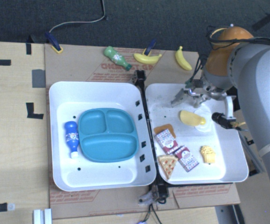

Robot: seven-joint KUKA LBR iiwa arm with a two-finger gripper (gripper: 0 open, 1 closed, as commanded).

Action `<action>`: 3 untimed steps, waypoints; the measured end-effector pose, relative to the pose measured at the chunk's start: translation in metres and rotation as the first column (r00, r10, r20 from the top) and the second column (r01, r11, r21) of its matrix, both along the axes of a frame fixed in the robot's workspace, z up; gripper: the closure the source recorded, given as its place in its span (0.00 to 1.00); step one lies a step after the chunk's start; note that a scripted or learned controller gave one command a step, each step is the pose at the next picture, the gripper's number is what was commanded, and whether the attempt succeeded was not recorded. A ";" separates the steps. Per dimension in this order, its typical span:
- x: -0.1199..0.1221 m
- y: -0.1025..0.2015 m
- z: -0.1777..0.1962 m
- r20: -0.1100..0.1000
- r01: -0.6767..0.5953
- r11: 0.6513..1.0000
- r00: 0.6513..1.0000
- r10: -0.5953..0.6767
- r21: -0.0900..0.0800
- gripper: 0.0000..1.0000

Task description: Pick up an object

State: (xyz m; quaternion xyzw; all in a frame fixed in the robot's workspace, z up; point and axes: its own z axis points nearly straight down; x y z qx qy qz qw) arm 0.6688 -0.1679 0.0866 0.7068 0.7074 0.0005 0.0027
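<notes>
The fingers (pixel 178 100) reach toward the frame's left from the wrist, low over the upper part of the right bin (pixel 233 171); how far apart they stand cannot be told, and nothing shows between them. Behind them the grey arm (pixel 256 92) fills the right edge of the frame, its orange band (pixel 223 50) at the upper right, the wrist bent down and leftward into the bin. Just below and right of the fingers lies a pale yellow object (pixel 192 118), apart from them; lower in the same bin lie a brown cracker-like piece (pixel 165 131), two red packets (pixel 178 152), a pizza slice (pixel 166 165) and a small yellow toy (pixel 208 154). The left bin (pixel 60 167) holds a blue divided plate (pixel 108 134) with a blue bottle (pixel 71 138) just beside its left edge. On the desk (pixel 13 125) above the bins lie a green bottle (pixel 117 58) and two bananas (pixel 147 58), well apart from the arm.
</notes>
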 end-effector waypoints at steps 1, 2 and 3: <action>-0.041 0.027 0.000 -0.002 0.001 1.000 1.000 -0.001 0.001 0.00; -0.041 0.026 0.010 0.001 0.001 1.000 1.000 -0.001 -0.001 1.00; -0.041 0.026 0.010 0.001 0.001 1.000 1.000 -0.001 0.000 0.00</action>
